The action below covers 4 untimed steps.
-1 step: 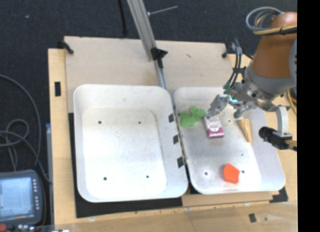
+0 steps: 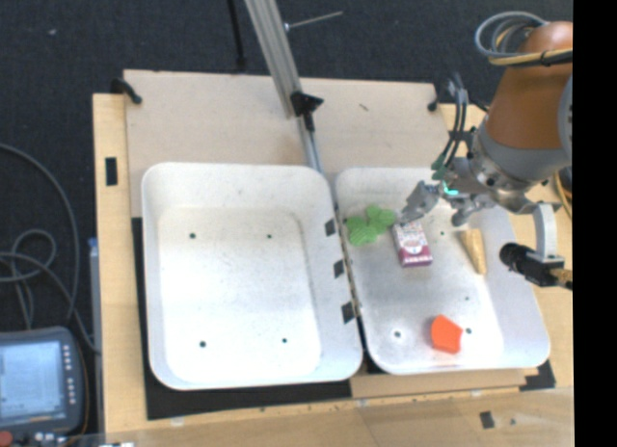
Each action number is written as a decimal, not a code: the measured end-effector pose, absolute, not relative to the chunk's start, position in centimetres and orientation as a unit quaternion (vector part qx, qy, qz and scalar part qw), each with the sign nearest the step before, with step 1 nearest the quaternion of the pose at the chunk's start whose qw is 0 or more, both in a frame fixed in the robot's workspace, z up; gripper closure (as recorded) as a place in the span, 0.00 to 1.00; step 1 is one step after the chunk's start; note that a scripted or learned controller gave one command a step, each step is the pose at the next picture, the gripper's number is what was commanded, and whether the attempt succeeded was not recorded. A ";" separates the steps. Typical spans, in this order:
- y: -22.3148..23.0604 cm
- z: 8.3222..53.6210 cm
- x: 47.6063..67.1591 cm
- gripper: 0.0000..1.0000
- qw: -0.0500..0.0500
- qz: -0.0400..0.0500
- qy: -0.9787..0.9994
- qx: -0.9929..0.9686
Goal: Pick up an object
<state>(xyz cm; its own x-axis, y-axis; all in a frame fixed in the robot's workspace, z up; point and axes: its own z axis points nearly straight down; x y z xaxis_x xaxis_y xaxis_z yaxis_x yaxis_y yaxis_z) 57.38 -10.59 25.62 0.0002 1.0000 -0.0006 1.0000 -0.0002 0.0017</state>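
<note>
At the far left, on the floor beside the worktop (image 2: pixel 114 243), sits a small screen unit (image 2: pixel 39 387) with loose cables above it. The left bin (image 2: pixel 154 243) holds nothing to grasp. From the board's back edge a slanted aluminium rail (image 2: pixel 275 45) runs down to the seam between the two bins. Just across that seam, in the right bin (image 2: pixel 525 339), lies a green soft object (image 2: pixel 368 226), with a small maroon-and-white box (image 2: pixel 414 245) just beside it to the right. An orange block (image 2: pixel 444 334) sits near the front of this bin, well apart from the others, and a tan wedge-shaped piece (image 2: pixel 471 249) lies further right. The end effector (image 2: pixel 445 204) hovers over the back of the right bin, its fingers spread apart, one tip just above the box, nothing between them. Judging by this, no object is lifted yet: the descent, closing and raise are all left, with the box looking the likeliest target
</note>
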 end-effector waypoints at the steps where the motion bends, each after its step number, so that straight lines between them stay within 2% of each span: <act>1: -10.5 21.4 57.5 0.00 0.000 -0.002 0.706 0.708; 2: -11.1 15.2 57.6 0.00 -0.001 -0.002 0.706 0.708; 3: -11.5 10.3 57.8 0.00 0.005 0.000 0.706 0.708; 4: -11.6 11.8 58.0 1.00 0.006 0.003 0.703 0.711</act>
